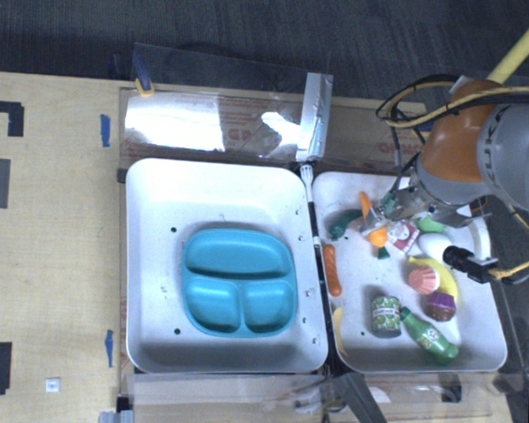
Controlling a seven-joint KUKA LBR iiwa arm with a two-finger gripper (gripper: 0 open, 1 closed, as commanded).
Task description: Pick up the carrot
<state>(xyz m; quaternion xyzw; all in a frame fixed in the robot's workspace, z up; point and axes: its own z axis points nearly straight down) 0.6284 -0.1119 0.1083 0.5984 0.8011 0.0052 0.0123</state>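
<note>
**Carrot pick: reach done, grasp unconfirmed**

Camera view: gripper (395,209) down in right bin (496,355), near top edge. Carrot (366,205) just left of it, among toy food; touching or not, can't tell. Fingers blurred, so opening and hold can't be judged. Left bin (148,244) with blue tray (239,280). Remaining, by the look: close, lift.

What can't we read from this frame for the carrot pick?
- Gripper: finger state unreadable; wrist and cluttered toys mask it.
- Carrot: small orange piece by the gripper; contact or grasp too small to judge.
- Hot dog: lies at the right bin left wall; whether it rests on the rim is unclear.
</note>
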